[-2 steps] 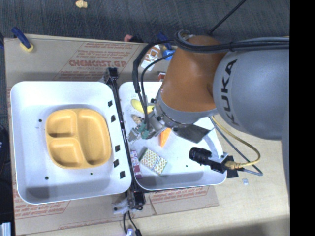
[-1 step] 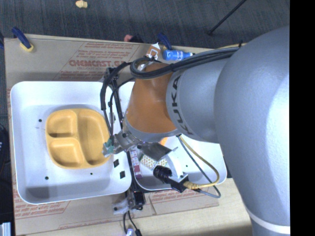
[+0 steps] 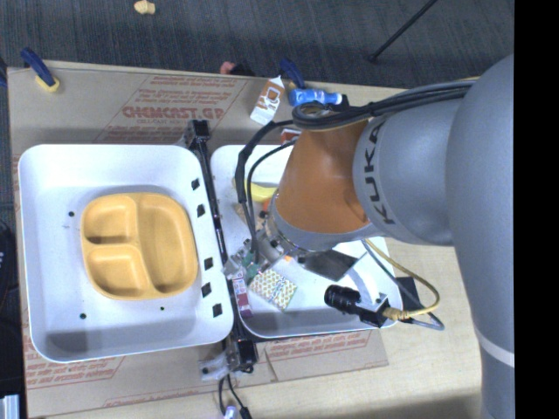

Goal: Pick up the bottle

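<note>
1. The bottle [image 3: 239, 293] is hard to make out. My best judgement is that it is the small slim thing with a reddish label lying against the left wall of the right bin [image 3: 301, 326], close to the near corner.
2. Its long axis seems to run along that wall, from near to far in the camera view, though it is too small to be sure.
3. A patterned packet [image 3: 273, 288] lies just beside it, on the side toward the bin's middle.
4. The pincer [image 3: 256, 265] is low in the same bin, under the orange band of the arm [image 3: 393, 173]. The bottle lies just off it, toward the near corner and the left wall.
5. The wrist hides the pincer's tip, so I cannot tell how far open it is or whether it has hold of anything.
6. I judge that the coming move turns on this small offset. The wall on one side and the packet on the other leave little room.
7. The left bin [image 3: 35, 234] holds a yellow tray [image 3: 140, 243] with compartments, well apart from the bottle.
8. Both bins rest on the cardboard-covered tabletop [image 3: 175, 103].
</note>
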`<state>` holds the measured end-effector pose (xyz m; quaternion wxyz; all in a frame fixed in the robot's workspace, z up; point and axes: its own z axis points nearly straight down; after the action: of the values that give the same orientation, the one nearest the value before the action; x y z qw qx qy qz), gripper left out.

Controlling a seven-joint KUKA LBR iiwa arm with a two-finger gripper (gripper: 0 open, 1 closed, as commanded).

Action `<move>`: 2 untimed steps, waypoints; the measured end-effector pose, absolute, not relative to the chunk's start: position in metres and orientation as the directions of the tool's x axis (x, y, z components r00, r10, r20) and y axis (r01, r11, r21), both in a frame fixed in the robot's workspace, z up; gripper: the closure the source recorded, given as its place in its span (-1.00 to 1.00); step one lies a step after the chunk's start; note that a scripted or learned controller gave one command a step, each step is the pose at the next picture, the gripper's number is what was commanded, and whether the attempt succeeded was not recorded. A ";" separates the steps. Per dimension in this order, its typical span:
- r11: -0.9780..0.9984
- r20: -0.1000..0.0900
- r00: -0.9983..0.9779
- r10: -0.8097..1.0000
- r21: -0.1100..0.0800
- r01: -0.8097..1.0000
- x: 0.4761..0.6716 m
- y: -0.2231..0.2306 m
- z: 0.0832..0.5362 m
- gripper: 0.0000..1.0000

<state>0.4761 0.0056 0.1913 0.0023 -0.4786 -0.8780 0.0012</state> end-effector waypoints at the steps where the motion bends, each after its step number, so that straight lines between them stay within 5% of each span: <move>1: 0.743 -0.002 -0.743 0.670 0.000 0.670 0.477 0.005 0.271 1.00; 2: 0.898 0.004 -0.898 0.439 -0.002 0.439 0.476 -0.004 0.209 1.00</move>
<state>0.4759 -0.0037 0.2094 0.0020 -0.2254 -0.9743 0.0006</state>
